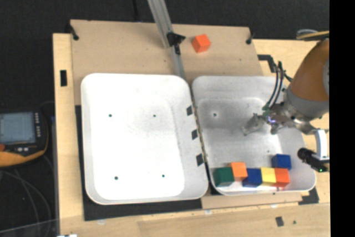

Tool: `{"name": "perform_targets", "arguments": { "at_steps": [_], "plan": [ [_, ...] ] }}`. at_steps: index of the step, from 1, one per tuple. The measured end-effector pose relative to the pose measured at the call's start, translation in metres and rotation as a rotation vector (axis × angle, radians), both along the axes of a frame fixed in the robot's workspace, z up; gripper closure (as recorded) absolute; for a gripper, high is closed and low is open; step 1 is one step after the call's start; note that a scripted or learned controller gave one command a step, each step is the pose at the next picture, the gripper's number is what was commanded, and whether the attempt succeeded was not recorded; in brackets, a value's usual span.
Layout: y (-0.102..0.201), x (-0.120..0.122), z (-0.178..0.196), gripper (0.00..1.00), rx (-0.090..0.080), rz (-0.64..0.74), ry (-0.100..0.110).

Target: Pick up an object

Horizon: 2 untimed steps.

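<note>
Tool point(260, 122) seemingly above right bin point(222, 91)

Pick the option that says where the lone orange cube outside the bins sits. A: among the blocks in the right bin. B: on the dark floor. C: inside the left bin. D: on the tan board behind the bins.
D: the orange cube rests on the tan board, behind both white bins.

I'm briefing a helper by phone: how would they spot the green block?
Look at the right bin of the two white ones, along its near edge where coloured blocks sit in a row. The green block is at that row's left end, next to an orange block, and it is the only green one.
</note>
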<state>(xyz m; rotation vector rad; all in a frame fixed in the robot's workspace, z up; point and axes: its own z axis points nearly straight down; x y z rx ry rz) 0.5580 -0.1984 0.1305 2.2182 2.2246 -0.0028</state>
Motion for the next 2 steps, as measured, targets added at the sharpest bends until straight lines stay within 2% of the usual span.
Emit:
{"name": "perform_targets", "arguments": {
  "at_steps": [1, 2],
  "plan": [
    [0.048, -0.026, 0.034, 0.0, 0.003, 0.003, -0.004],
    [0.02, 0.103, 0.052, 0.0, -0.002, 0.002, -0.009]
  ]
}}
